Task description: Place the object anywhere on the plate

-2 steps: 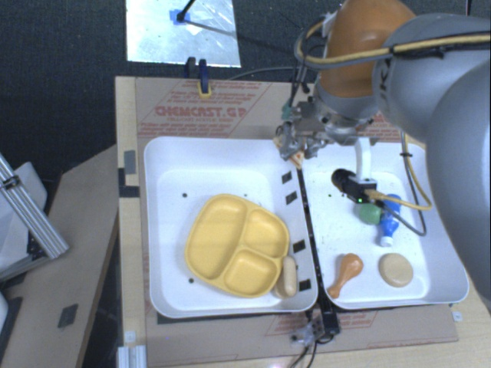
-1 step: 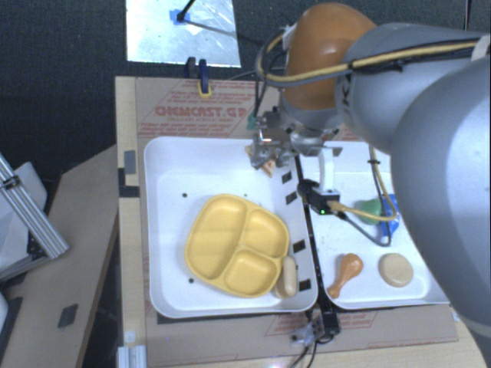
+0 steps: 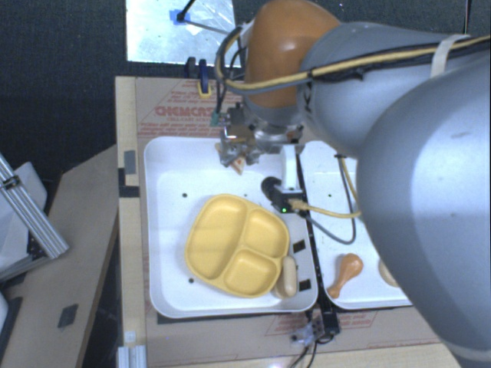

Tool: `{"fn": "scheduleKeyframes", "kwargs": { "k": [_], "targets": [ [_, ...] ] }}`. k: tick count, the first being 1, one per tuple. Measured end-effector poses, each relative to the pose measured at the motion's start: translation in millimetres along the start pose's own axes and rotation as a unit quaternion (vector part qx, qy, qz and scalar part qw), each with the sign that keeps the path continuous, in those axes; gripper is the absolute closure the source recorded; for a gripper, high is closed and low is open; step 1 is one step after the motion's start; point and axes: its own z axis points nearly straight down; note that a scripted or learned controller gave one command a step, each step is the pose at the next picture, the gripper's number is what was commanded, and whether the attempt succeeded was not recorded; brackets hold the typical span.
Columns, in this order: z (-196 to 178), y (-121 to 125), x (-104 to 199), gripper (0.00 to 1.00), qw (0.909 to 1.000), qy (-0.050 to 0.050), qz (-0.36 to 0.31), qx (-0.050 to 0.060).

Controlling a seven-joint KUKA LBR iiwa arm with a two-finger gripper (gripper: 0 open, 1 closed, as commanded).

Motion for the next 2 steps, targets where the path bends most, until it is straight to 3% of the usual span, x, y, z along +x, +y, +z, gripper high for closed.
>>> {"fn": "scheduleKeyframes", "kwargs": {
  "k": [1, 2],
  "targets": [
    [-2.5, 4.9, -14.2, 1.00, 1.0000, -0.001, 0.005, 0.000],
    [-2.4, 4.8, -14.0, 0.00, 1.0000, -0.001, 0.004, 0.000]
  ]
}}
